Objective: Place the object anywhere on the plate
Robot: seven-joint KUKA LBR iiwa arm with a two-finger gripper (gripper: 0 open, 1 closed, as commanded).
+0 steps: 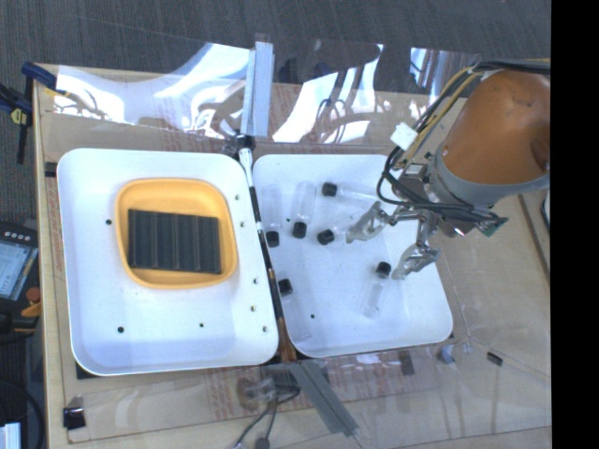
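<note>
We see a pale wooden counter (412, 410) on dark carpet (281, 3), bearing two white bins. The left bin (84, 325) holds a yellow plate (173, 199) with a dark ribbed centre. The right bin (421, 321) holds clear vials with black caps (329, 191) scattered about. Above it the tool (388, 243) hangs with fingers spread, nothing between them

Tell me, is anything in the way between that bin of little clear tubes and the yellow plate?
Only the raised rims where the two bins meet. The clear black-capped tubes lie in the right bin; the yellow plate sits in the left bin, beyond those rims. The gripper hovers over the tubes.
</note>
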